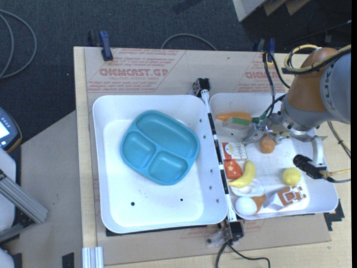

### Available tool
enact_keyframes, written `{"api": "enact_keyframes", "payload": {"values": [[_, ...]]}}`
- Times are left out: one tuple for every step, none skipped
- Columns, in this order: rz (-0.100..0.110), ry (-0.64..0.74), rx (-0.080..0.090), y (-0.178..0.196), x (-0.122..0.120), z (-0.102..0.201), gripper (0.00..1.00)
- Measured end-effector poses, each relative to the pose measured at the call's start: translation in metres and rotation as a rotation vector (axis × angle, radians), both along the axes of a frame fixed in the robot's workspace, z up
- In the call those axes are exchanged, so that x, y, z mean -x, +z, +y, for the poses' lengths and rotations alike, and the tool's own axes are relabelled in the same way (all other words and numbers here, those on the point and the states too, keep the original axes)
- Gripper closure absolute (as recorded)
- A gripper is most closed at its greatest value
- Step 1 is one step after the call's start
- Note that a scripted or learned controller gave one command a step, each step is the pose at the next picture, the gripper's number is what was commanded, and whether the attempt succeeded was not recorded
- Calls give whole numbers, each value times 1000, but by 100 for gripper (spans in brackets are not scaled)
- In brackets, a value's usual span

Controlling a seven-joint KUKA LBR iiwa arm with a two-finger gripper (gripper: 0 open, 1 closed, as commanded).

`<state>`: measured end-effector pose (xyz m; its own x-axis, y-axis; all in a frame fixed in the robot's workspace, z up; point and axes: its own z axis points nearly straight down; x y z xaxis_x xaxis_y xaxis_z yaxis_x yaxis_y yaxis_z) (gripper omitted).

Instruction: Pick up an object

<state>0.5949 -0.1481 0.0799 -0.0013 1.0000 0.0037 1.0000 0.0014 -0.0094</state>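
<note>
- Bins: two white bins sit side by side on the bench. The left bin (106,149) holds a blue divided plate (160,147); the right bin (329,197) holds all the small items, so the pick should be made there.
- Arm (315,91): it reaches in from the right and hangs over the upper part of the right bin. Its body covers part of that bin, so the approach should be slow and straight down.
- Gripper (262,128): it is low, near the upper middle of the right bin. Whether it is spread or closed I cannot tell, and I see nothing held in it.
- Banana (245,175): it lies near the left wall, touching a red and white packet (233,159). I think this crowding makes a clean grasp harder.
- Carrot (234,117): it lies at the top, just beside the gripper, close to the wall.
- Lemon (291,176): it lies apart from the others, so it is probably an easy target, but round things can roll.
- Egg (246,205): it lies at the lower edge, white on white.
- Brown ball (268,145): it is the nearest item, just below the gripper. I would centre over it, then close gently.
</note>
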Motion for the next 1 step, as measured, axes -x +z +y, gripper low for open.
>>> {"api": "enact_keyframes", "payload": {"values": [[-11, -1, 4, 15, -3, -2, 100]]}}
